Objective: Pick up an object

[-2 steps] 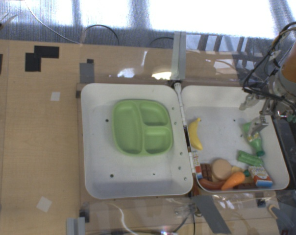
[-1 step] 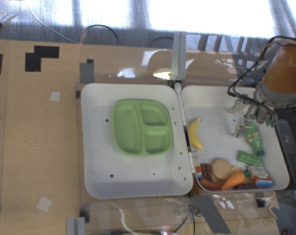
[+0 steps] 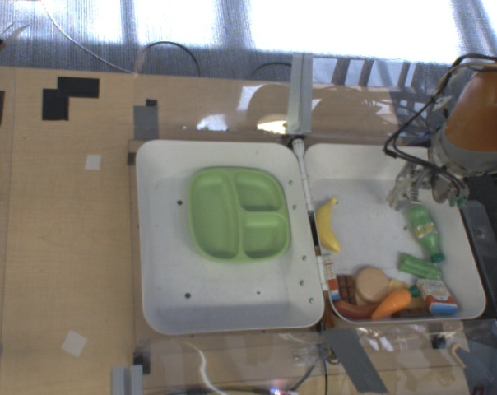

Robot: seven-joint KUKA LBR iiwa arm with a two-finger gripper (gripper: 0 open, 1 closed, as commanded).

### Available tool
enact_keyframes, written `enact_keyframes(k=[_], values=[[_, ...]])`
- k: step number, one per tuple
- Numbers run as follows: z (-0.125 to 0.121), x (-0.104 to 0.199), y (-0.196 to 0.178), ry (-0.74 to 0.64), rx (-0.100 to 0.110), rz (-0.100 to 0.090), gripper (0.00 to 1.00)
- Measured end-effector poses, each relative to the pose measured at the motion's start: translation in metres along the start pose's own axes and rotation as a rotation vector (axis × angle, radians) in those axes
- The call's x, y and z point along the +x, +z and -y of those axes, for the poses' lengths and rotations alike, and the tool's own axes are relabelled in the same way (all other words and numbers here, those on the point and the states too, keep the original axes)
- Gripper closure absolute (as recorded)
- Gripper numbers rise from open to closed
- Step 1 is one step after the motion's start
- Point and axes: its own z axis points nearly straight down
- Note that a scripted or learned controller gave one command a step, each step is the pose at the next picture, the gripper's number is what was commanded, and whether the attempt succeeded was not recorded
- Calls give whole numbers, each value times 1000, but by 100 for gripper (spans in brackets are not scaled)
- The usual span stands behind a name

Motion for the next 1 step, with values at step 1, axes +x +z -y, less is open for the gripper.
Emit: enact_keyframes(k=[1], values=[[0, 0, 0, -1, 0, -1, 0]])
